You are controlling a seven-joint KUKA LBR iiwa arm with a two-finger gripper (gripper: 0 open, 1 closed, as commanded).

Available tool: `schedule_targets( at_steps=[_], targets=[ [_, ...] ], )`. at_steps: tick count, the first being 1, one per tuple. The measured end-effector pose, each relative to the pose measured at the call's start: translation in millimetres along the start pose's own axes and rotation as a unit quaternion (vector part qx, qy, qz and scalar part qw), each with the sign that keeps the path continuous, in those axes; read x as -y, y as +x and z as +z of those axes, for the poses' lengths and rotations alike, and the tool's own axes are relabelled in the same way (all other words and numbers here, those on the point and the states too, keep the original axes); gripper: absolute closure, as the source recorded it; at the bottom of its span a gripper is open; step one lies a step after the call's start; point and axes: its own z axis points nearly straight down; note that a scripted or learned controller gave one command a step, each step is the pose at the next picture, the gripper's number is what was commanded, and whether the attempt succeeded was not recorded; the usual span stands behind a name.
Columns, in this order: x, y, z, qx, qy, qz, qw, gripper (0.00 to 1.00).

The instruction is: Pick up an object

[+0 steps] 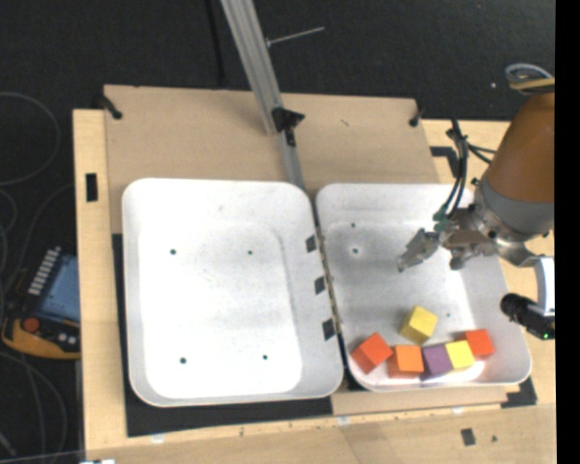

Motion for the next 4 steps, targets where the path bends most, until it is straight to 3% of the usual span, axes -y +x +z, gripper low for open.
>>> schedule_targets(
  at_steps=[1, 2, 3, 4],
  targets=[
    [43, -40, 133, 0.0, 0.001, 0.0, 1.0, 0.0],
    [41, -41, 119, 0.001, -0.002, 0.001, 1.0, 1.0],
    [54, 13, 41, -0.001, -0.002, -0.006, 1.0, 1.0],
    [34, 79, 16, -0.001, 0.0, -0.007, 1.0, 1.0]
  ],
)
